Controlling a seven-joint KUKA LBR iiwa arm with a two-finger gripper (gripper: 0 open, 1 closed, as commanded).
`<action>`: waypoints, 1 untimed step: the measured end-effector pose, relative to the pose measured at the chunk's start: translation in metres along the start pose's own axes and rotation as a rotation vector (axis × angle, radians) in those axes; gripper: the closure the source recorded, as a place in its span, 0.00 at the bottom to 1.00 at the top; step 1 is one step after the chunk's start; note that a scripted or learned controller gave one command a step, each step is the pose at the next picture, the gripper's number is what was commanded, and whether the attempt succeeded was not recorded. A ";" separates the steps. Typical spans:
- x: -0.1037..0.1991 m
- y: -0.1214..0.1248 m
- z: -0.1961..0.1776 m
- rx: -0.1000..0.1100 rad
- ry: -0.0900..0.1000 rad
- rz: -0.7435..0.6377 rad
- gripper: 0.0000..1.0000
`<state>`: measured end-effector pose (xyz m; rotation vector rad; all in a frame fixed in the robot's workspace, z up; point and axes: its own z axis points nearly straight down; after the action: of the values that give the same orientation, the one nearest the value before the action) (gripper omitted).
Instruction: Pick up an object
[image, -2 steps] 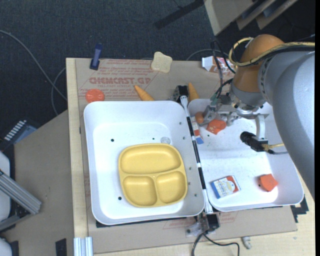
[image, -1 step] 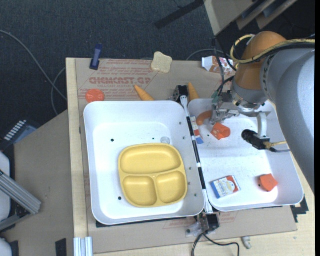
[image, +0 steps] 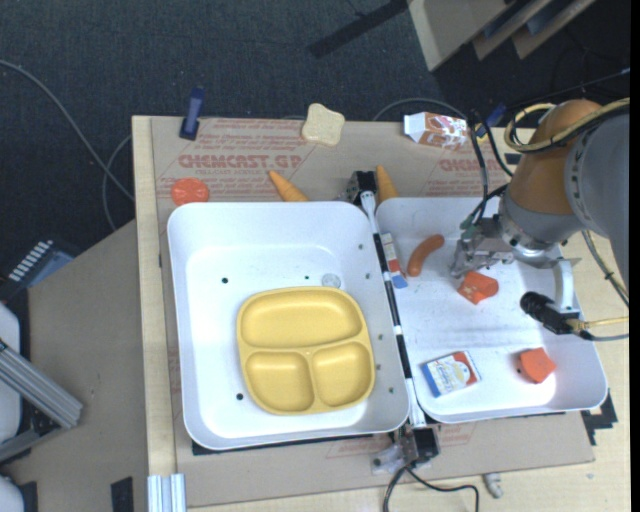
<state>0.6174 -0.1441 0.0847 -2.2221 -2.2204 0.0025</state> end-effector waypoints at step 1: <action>-0.054 -0.021 -0.008 0.000 0.001 0.000 1.00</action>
<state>0.5967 -0.1984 0.0925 -2.2215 -2.2202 0.0024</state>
